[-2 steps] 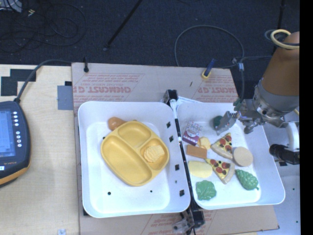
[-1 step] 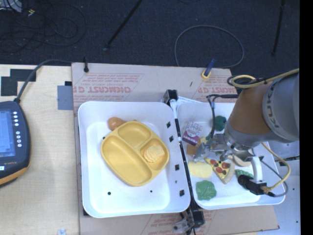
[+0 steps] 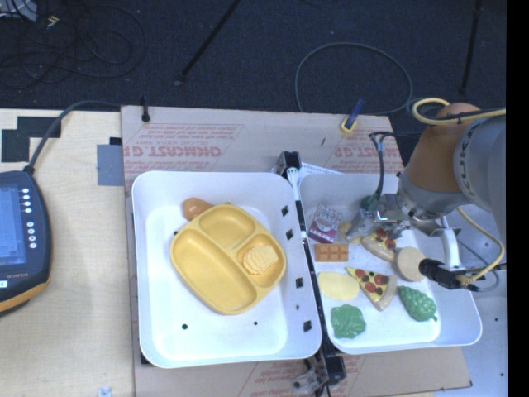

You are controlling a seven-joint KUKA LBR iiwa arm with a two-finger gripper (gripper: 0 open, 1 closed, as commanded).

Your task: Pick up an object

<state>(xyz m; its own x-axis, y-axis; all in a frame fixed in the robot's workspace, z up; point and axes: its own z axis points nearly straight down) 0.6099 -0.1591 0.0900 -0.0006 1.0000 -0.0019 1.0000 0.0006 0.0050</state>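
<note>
Cardboard covers the table (image 3: pixel 215 143) beneath two white bins. At nine o'clock sits a handheld pendant (image 3: pixel 18 234). Inside the left bin (image 3: pixel 157 304) lies a yellow divided tray (image 3: pixel 225 257) holding a yellow ridged toy (image 3: pixel 259 259). Toward three o'clock, the right bin (image 3: pixel 463 325) holds a waffle (image 3: pixel 331 253), a pizza slice (image 3: pixel 372 284) and two green leafy toys (image 3: pixel 347 321). Its gripper (image 3: pixel 374 215) hangs low at that bin's twelve o'clock side; whether it is apart or together, I cannot tell.
</note>
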